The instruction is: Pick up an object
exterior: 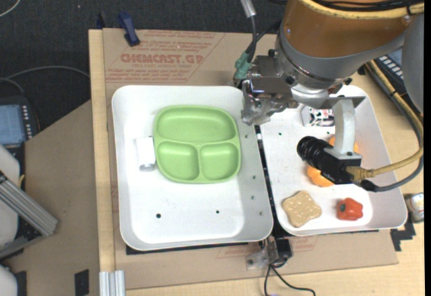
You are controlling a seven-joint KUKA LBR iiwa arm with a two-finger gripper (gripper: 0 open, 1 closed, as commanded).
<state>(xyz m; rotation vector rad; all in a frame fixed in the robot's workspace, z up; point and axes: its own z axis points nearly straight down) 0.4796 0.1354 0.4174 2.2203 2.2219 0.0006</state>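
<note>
The gripper (pixel 254 112) hangs low over the seam where the left bin (pixel 128 173) and the right bin (pixel 385 153) meet, close to their far edges. The bulk of the wrist hides it, so its opening cannot be told, and nothing can be seen in its hold.

Candidate objects:
- A green divided plate (pixel 197 143) lies at the centre of the left bin, with a small white block (pixel 145 152) just beside its left rim.
- A tan cracker (pixel 301 208) and a red piece (pixel 349 208) lie apart along the near edge of the right bin.
- An orange piece (pixel 316 177) sits mid-bin and is partly covered.
- A white printed item (pixel 316 115) lies near the far edge, under the wrist.

Likely faults from this position:
- **Striking the bin walls.** The gripper stands over the two adjoining rims, and a straight descent probably lands on the walls rather than on an object.
- **Closing on nothing.** No object lies directly beneath it. The plate's right edge is the nearest thing, and it is broad and shallow — a poor fit for a pinch that would probably slip or tilt.
- **Disturbing neighbours.** A reach toward the right bin's near edge sweeps the wrist over the orange piece and may push it.
</note>
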